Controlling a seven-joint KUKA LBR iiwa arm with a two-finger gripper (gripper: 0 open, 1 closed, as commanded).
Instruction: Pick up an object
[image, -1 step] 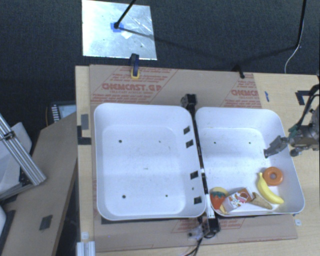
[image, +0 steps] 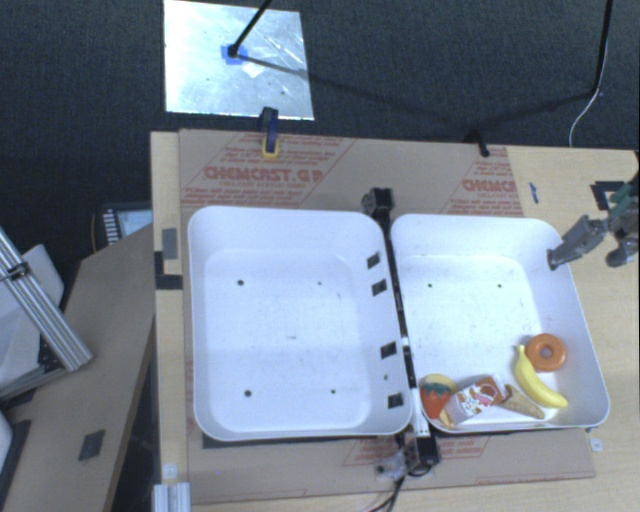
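Note:
The right bin (image: 470, 235) holds several objects in its near right corner: a yellow banana (image: 538, 380), an orange ring-shaped donut (image: 546, 351), a red-orange tomato-like fruit (image: 437, 395), a white and red packet (image: 475, 398) and a small brown wedge (image: 523, 403). My gripper (image: 583, 260) hangs at the far right of the view, above the right bin's far right rim. Its fingers (image: 574, 244) are spread open with nothing between them. It is well away from the objects, which lie nearer the camera.
The left bin (image: 205, 300) sits beside the right one, joined by a black clipped divider (image: 392, 300). Both rest on a cardboard sheet (image: 300, 170). A metal plate (image: 238, 58) lies beyond the bench, and an aluminium rail (image: 40, 310) stands at the left.

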